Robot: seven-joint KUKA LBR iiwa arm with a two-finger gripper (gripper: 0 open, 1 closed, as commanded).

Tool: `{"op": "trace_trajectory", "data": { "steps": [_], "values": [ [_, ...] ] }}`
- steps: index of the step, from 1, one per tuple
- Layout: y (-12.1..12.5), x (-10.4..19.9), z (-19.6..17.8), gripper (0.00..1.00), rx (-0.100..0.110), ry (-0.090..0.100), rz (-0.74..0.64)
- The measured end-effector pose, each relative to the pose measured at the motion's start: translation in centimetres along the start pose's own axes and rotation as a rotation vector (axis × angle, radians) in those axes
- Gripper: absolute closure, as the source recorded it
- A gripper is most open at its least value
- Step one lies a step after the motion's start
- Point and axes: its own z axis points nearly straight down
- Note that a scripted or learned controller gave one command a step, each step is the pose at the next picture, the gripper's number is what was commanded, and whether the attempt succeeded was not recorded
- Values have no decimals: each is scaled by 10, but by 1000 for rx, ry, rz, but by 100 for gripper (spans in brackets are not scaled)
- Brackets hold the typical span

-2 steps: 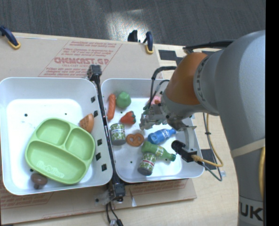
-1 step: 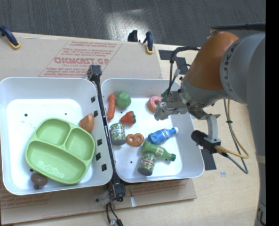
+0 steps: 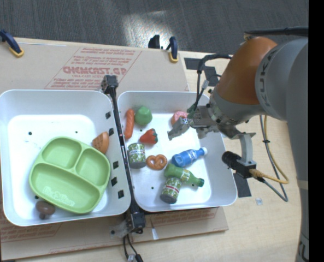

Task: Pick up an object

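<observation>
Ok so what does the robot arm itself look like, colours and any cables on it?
The bulky rounded grey arm has a glossy orange band above the wrist. Its dark metallic two-finger gripper is small by comparison. Thin black cables loop near the wrist.

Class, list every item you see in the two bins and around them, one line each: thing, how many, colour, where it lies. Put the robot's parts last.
Divided plate: 1, light green, left bin.
Brown food piece: 1, left bin, front corner.
Orange food piece: 1, left bin, by the divider.
Carrot: 1, orange, right bin, rear left.
Green round item: 1, beside the carrot.
Red item: 1, right bin.
Pink item: 1, by the gripper.
Pretzel: 1, brown, right bin centre.
Blue bottle: 1, lying down.
Green bottle: 1, lying down.
Small jars: 2, labelled, right bin.
Clamps: 2, blue-yellow, on the cardboard.
Gripper: 1, grey, over right bin.
</observation>
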Motion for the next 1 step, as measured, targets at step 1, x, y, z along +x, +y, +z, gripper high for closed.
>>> {"op": "trace_trajectory", "data": {
  "steps": [1],
  "values": [
    [0, 0, 0, 0, 0, 0, 0]
  ]
}}
